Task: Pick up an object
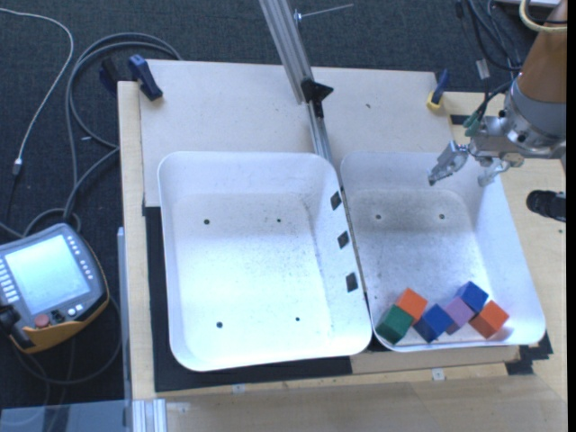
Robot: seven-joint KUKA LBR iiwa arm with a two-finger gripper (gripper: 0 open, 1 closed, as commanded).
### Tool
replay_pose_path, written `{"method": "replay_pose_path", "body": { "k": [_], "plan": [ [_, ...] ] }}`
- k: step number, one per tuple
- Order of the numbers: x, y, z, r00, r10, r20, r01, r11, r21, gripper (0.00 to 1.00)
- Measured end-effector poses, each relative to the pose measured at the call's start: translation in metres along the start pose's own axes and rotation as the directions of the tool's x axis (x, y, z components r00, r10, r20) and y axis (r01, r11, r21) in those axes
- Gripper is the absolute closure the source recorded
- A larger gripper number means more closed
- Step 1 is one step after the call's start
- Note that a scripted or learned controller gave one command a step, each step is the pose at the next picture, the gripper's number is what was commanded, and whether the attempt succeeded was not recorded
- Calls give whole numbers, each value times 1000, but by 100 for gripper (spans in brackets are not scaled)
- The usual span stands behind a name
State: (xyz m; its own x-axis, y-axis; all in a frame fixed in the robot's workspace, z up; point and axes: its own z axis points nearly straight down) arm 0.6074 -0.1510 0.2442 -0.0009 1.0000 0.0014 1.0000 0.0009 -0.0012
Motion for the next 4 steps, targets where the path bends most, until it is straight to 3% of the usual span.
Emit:
{"method": "replay_pose_path", "body": {
  "k": [1, 2, 3, 4],
  "plan": [
    [41, -33, 71, 1000, -3, -3, 3, 1000, 9, 0],
    [38, -30, 55, 1000, 0, 1, 0, 1000, -5, 100],
    [73, -88, 44, 1000, -1, -2, 1, 1000, 3, 100],
    [72, -86, 45, 1000, 1, 0, -1, 1000, -1, 0]
  ]
}}
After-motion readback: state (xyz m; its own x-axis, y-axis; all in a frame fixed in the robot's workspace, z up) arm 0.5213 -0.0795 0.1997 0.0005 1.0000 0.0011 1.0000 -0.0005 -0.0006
